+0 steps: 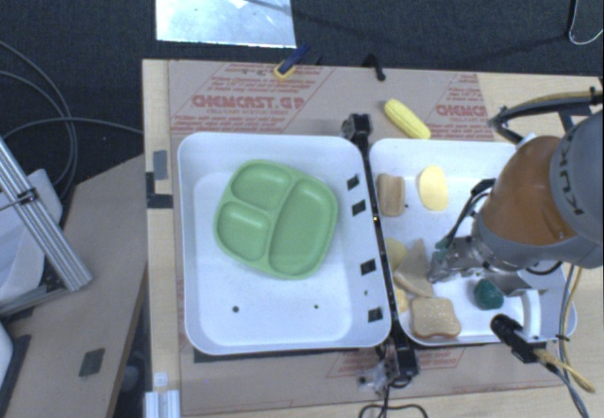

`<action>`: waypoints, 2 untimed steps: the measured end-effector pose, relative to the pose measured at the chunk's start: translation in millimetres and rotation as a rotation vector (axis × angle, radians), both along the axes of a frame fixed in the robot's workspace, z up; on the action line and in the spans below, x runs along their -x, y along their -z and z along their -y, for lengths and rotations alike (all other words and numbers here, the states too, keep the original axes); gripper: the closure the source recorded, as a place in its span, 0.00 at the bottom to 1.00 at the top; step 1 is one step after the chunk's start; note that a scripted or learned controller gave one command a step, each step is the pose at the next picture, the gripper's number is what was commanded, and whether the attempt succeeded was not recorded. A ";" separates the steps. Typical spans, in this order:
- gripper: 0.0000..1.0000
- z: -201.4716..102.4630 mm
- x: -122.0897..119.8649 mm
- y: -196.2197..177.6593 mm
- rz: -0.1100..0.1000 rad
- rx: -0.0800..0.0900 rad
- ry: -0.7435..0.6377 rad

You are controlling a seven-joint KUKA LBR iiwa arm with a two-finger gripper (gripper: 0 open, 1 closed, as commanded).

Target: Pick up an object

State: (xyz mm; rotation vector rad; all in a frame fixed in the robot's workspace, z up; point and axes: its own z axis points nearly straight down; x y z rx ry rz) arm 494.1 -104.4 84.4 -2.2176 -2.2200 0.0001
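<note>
Fingers of the gripper (442, 265) are low in the right bin (472, 154); whether apart or together, I cannot tell. Nearby lies tan food (415, 270), and toast (435, 318) below.

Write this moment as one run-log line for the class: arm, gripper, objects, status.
arm: reaching into right bin | gripper: low over tan pieces, fingers unclear | green plate: left bin | status: no pick confirmed

The two bins (203, 218) are white, and the plate (276, 218) in the left one is light green. The right bin holds tan bread (435, 317), a pale yellow piece (433, 188) and a dark green thing (488, 293). The arm (538, 194) has an orange band.
</note>
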 end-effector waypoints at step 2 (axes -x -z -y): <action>1.00 -142.3 7.5 -99.6 0.002 -0.001 -0.010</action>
